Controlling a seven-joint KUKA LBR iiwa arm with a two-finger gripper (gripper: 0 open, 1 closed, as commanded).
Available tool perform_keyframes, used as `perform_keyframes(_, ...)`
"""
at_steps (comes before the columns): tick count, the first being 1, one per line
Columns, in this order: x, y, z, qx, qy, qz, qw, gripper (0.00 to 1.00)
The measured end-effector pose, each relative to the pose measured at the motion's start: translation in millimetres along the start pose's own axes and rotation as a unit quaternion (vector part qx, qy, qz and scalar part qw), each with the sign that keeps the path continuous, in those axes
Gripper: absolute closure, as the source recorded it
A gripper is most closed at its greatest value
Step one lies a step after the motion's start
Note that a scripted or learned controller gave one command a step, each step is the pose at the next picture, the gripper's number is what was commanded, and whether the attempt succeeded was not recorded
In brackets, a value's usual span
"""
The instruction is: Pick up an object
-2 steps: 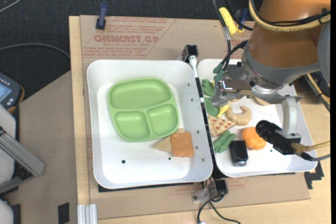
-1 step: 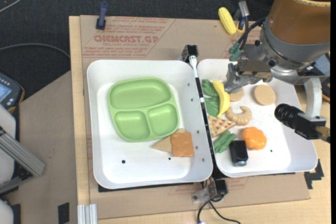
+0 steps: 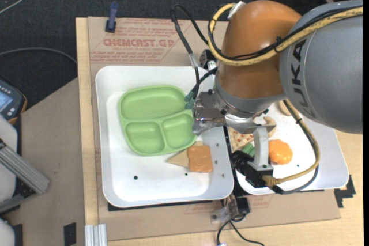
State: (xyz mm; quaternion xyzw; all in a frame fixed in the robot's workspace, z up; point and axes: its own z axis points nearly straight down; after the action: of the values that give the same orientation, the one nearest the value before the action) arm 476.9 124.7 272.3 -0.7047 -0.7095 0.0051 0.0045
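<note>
Brown board reads "CHEMCAST"; arm lettered "UK"; jaws' state unclear.

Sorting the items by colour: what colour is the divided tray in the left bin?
Light green, seen clearly in the camera view: the divided tray.

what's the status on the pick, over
Gripper low at green tray's right edge, left bin; grip unclear. Brown wedge loose below tray. Orange piece in right bin. Arm blocks much of the view.
</note>
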Motion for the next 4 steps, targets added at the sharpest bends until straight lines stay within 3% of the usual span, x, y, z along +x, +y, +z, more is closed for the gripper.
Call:
perform_keyframes(1, -72.8, 12.4, -56.7, -0.010, 0.000, 0.007, 0.9999, 1.00)
perform_keyframes(2, -33.6, 0.6, -129.7, -0.011, 0.002, 0.001, 0.9999, 1.00)
perform_keyframes(4, -34.8, 1.4, -146.2, -0.010, 0.000, 0.003, 0.9999, 1.00)
